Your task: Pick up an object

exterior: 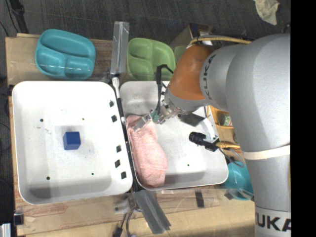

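Observation:
A pink, soft-looking bundle (148,154) lies along the left wall of the right bin (197,174). My gripper (147,121) is low over the upper end of that bundle, at or just above its top edge, with the orange-banded wrist behind it to the right. Nothing is visibly held. A small blue cube (72,139) sits alone in the middle of the left bin (29,112), far from the gripper.
A teal moulded tray (65,53) and a green one (149,58) rest on the bench behind the bins. The arm's grey body covers the right side of the right bin. A crumpled rag (265,7) lies on the floor at the top right.

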Motion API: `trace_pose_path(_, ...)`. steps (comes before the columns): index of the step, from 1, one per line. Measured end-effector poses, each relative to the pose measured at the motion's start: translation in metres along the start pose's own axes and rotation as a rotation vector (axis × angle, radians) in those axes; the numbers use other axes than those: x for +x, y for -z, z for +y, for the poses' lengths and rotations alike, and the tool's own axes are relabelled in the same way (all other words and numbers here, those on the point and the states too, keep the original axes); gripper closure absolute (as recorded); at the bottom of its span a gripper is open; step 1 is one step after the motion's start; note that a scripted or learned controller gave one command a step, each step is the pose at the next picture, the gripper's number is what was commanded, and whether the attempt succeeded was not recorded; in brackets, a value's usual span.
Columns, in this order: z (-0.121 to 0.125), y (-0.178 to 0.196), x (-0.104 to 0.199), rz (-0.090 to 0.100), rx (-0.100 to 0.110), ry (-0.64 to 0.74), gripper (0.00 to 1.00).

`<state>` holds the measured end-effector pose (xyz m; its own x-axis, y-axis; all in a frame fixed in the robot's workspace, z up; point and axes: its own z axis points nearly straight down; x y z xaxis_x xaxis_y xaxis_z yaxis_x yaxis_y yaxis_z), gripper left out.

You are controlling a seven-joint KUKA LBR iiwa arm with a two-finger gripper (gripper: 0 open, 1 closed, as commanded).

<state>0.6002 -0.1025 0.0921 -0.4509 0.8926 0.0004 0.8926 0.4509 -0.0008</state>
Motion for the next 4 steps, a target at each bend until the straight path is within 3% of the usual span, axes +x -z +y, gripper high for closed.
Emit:
trace_pose_path(1,-0.043,0.000,0.025,-0.001,-0.001,-0.007,0.00)
trace_pose_path(2,-0.042,0.010,0.024,-0.003,-0.003,-0.004,1.00)
trace_pose_path(3,0.026,0.101,0.058,-0.001,-0.003,-0.017,1.00)
trace_pose_path(4,0.057,0.139,0.014,-0.002,-0.002,-0.315,1.00)
